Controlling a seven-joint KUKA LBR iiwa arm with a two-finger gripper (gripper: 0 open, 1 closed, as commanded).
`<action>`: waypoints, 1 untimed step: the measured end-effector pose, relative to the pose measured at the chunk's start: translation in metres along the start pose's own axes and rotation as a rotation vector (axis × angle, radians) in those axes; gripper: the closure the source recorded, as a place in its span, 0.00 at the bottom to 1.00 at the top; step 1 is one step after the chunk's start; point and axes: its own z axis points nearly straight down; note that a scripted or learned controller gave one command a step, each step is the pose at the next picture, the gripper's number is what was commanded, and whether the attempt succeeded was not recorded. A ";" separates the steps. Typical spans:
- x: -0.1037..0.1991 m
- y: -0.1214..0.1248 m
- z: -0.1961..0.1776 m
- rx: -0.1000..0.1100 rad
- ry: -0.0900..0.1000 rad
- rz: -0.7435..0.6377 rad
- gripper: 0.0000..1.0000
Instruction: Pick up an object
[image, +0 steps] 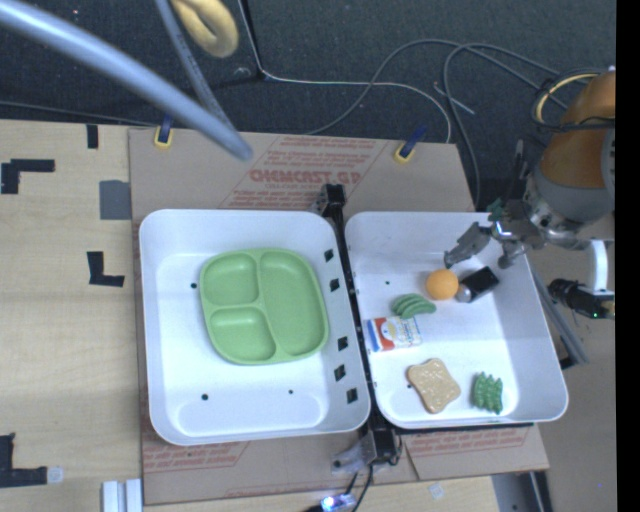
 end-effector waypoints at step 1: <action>-0.005 0.008 0.053 0.002 0.000 0.000 0.00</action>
